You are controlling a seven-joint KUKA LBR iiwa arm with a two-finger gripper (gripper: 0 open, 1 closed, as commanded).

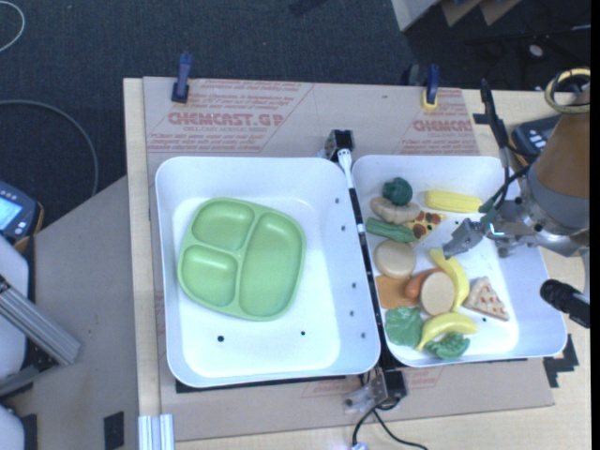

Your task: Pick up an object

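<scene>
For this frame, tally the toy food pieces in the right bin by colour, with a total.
Yellow: 3 (corn cob, two bananas)
Green: 4 (broccoli, long pod, two leafy pieces)
Tan or cream: 3
Orange: 2 (pizza slice, piece)
Total: 12

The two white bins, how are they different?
The left bin holds a single green divided plate, while the right bin holds a crowd of toy foods, such as a corn cob and bananas. The end effector hangs over the right bin, not the left. Both are shallow, white and side by side.
</scene>
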